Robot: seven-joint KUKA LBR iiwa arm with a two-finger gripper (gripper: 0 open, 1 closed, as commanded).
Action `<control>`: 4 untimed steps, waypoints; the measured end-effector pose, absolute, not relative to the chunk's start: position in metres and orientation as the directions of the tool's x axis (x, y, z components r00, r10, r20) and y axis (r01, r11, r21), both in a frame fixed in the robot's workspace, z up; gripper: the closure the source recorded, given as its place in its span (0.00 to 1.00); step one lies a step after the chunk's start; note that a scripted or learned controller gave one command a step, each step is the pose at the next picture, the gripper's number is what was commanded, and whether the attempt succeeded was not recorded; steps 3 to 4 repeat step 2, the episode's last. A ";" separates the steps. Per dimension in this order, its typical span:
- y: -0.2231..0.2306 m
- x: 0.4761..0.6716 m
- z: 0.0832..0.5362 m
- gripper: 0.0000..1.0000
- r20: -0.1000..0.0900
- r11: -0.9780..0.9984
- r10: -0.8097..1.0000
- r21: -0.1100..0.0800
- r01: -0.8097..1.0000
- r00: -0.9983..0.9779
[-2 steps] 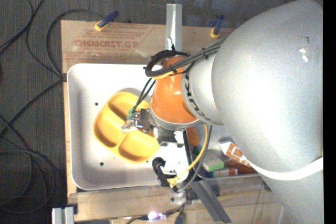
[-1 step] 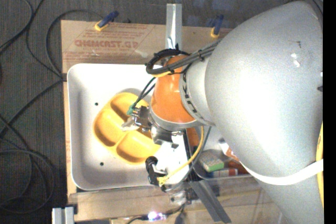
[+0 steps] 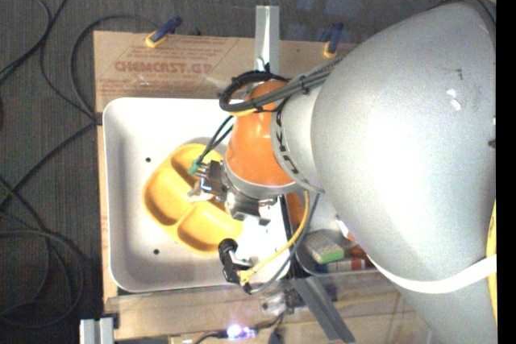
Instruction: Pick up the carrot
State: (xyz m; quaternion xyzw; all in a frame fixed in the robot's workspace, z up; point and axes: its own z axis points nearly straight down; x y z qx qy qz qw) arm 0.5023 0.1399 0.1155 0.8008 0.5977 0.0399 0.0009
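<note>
My gripper points down over the right part of the left bin, hidden under the grey wrist and its orange band. It hangs just above the right edge of a yellow sectioned dish. A small orange sliver shows just right of the wrist, at the near edge of the right bin; it may be the carrot, but the arm covers most of it. I see nothing held in the gripper.
The big grey arm body covers nearly all of the right bin. At its lower edge a grey-green box and a red item peek out. Cables hang from the wrist. Cardboard lies behind the bins.
</note>
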 end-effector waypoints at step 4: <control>0.198 0.497 0.102 1.00 0.011 -0.440 0.898 0.012 0.898 0.440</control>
